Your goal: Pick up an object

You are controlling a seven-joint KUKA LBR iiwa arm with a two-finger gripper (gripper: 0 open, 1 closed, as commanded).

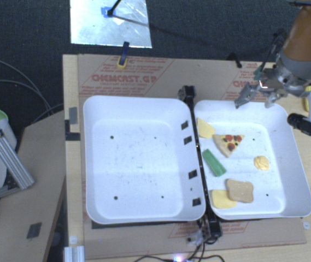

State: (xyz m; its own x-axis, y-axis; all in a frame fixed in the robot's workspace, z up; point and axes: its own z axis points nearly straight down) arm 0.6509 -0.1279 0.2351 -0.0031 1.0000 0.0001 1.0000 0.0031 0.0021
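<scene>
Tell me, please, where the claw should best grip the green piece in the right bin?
Probably across the narrow width of the green piece, near its middle, coming straight down. It lies flat and elongated, slanting along the right bin, with bare floor on both long sides.

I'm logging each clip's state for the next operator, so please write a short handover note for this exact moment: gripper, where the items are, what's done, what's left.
Gripper: open, hanging above the far rim of the right bin, holding nothing.
Items, all in the right bin: pizza slice near the middle, yellow wedge by the divider, green stick below it, small round yellow piece to the right, bread slice near the front, overlapping a flat yellow piece.
Done: nothing picked yet.
Left: lower onto one item, close on it, lift it. The pizza slice lies nearest the gripper, so it is probably the easiest try.
</scene>
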